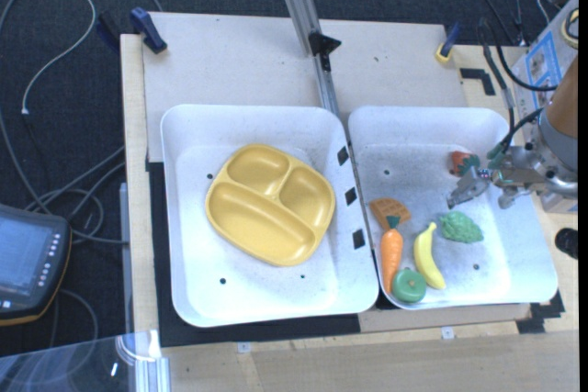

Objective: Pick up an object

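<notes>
Pale bench (230,60), glossy moulded yellow tray (269,203)

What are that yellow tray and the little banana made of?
The tray looks like moulded plastic: one even yellow, smooth rounded compartments, a soft sheen. The banana seems plastic too, probably a toy: flat uniform yellow and a glossy skin with no blemishes, though rubber or foam can't be ruled out from here.

Arm (562,119): grey and round, with an orange part on it.
Wrist: shiny silver metal block.
Gripper (470,182): thin grey metal fingers.
Cables: black wires hanging just behind the gripper.
</notes>
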Controlling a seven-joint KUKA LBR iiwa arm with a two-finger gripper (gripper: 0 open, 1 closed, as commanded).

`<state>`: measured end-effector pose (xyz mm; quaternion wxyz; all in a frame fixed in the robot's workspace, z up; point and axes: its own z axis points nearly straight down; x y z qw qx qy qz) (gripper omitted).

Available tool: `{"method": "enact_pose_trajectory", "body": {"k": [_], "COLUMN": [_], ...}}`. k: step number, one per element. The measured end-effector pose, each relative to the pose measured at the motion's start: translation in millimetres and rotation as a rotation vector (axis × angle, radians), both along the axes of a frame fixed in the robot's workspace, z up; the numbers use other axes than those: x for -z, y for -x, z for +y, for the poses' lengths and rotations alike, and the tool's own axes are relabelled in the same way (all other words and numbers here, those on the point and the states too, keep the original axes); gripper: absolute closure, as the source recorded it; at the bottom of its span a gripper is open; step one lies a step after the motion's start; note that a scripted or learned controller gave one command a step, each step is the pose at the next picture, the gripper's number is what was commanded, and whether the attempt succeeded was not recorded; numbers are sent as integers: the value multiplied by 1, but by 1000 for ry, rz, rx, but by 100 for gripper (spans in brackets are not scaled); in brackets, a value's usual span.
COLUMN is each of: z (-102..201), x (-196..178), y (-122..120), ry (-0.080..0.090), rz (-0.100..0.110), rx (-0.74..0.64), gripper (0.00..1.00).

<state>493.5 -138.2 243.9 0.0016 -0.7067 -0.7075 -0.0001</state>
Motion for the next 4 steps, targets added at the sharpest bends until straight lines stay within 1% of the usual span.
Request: {"method": "enact_pose_trajectory", "body": {"k": [1,2,3,4], "z": [0,6,3,4], "x": [0,62,114,154], "y": [0,0,-7,-6], "ry": [0,-1,-1,-1], "rz": [-1,7,6,5], "rx": [0,1,1,1], "gripper": [0,0,0,0]}}
